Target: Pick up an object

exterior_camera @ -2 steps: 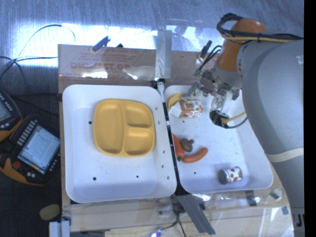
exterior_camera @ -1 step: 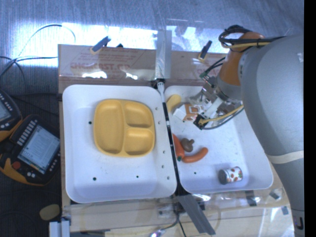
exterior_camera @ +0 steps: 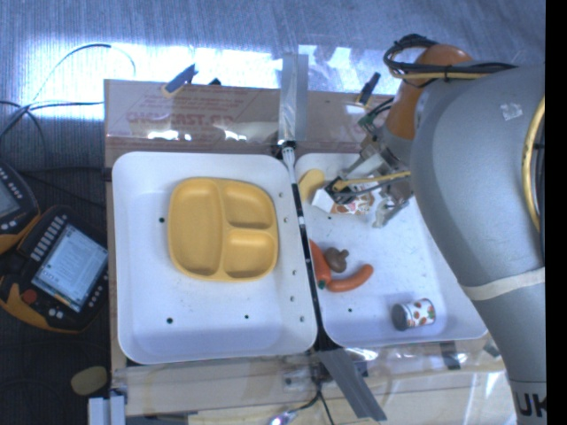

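Arm (exterior_camera: 483,193), grey, is the largest item in view, occupying the right side and overlapping the right edge of the right bin (exterior_camera: 443,282); orange band sits at its upper end near the far right corner of that bin. Gripper (exterior_camera: 383,204) is low over the far half of the right bin, beside a small red-and-white packet (exterior_camera: 347,204). Whether the end effector is released, clenched or grasping anything cannot be told: wrist hardware and cables clutter that spot.

Left bin (exterior_camera: 142,326): white, shallow, carries a yellow divided tray (exterior_camera: 221,227) lying flat, slightly toward the far side of centre, three compartments facing up. Tray sits well apart from every bin wall.

Right bin: white, touching the left bin along the shared middle wall. Contents, largest first:
- orange sausage-shaped piece (exterior_camera: 351,278), near bin centre, lying at a slant.
- pale yellow banana-like piece (exterior_camera: 309,184), at the far left corner, against the shared wall.
- orange carrot-like piece (exterior_camera: 320,264), along the left edge, just beside the sausage-shaped piece.
- small can (exterior_camera: 414,313), red-and-white label, on its side near the near right corner, well apart from the rest.
- small brown lump (exterior_camera: 337,258), touching or just beside the carrot-like piece; contact not resolvable.

Black handheld pendant with screen (exterior_camera: 62,264) lies off the bench, to the left.
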Robot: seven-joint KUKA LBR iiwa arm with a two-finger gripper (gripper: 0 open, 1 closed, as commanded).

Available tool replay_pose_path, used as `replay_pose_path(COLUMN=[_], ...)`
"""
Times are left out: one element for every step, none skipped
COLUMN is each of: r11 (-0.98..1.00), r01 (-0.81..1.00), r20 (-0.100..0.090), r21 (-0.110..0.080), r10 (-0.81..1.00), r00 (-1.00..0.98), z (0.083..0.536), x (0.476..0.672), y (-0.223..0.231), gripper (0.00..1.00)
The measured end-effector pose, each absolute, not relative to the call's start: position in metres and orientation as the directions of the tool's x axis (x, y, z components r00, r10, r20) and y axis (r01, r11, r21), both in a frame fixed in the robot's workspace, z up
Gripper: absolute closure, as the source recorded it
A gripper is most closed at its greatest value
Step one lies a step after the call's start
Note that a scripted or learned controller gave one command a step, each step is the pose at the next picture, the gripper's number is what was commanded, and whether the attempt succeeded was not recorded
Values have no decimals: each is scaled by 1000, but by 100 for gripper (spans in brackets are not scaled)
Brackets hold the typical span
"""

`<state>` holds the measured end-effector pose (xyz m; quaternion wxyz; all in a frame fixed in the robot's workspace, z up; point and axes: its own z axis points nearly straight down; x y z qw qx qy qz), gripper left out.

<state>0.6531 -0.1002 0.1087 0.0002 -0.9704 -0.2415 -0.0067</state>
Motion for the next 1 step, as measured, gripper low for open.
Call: replay_pose_path(r11=[-880], r01=[474], r20=[-4], r21=[8], r10=[474], r00=[881], z=[104], x=[648], y=[-103], gripper=[100])
